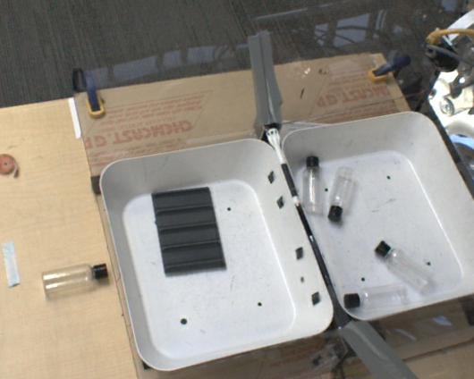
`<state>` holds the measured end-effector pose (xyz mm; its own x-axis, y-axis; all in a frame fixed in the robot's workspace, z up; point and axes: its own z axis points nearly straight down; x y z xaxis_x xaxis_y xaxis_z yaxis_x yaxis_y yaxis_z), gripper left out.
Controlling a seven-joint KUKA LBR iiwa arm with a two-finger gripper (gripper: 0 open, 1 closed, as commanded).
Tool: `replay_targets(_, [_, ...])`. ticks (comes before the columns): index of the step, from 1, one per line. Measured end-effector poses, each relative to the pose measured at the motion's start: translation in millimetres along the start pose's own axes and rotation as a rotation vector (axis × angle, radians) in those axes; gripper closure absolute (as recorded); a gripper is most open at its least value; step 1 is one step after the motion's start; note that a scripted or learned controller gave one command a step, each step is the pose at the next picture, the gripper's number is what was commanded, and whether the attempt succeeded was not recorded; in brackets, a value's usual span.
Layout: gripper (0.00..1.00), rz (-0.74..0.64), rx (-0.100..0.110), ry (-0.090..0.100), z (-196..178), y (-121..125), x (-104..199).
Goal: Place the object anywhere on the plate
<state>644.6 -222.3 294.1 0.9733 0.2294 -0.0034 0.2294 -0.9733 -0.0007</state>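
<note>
- Left bin [154, 335]: smooth white plastic, rounded corners; a black ribbed rectangular plate [188, 231] lies flat in its upper left, open floor right and below
- Right bin [455, 191]: four clear vials with black caps, one [340, 195] near the divider, another [400, 262] lower right
- Cardboard [188, 115] behind reads "CHEMCEST" reversed
- Tool state: cannot tell

Dark grey carpet [187, 11] fills the view from ten to two o'clock. A pale wooden bench [48, 353] spans the nine o'clock side. Brown printed cardboard [179, 117] lies toward twelve o'clock, with a blue clamp [85, 91] at its eleven o'clock corner.
</note>
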Motion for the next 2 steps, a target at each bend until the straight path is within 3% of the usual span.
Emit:
replay_targets(1, [1.0,-0.092,0.002,-0.003,64.3,-51.4,-73.2])
replay_targets(2, [1.0,-0.045,0.0,0.0,-16.8,-2.4,-7.5])
